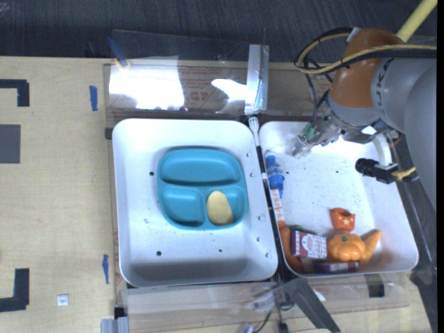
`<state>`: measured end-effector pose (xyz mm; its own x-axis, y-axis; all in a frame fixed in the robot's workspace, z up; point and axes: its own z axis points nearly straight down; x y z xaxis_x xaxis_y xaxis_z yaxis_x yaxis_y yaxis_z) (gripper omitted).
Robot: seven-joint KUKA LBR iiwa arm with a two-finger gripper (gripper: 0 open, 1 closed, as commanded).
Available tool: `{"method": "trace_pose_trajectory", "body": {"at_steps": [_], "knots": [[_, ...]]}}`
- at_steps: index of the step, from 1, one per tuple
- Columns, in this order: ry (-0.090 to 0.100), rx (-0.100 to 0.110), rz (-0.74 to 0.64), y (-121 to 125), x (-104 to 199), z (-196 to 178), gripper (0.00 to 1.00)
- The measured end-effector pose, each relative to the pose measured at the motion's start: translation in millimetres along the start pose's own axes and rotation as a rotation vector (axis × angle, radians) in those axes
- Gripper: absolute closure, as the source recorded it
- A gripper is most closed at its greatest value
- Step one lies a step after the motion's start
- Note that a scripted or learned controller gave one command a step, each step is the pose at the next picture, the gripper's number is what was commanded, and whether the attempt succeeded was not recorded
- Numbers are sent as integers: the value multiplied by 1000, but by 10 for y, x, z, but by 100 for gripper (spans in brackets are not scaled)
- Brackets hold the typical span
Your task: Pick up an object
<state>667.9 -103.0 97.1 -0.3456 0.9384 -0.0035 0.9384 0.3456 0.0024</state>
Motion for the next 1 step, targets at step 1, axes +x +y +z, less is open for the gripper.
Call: {"method": "trace_pose_trajectory", "body": {"at_steps": [1], "knots": [[1,0,-289,-258,-312,-305,100]]}}
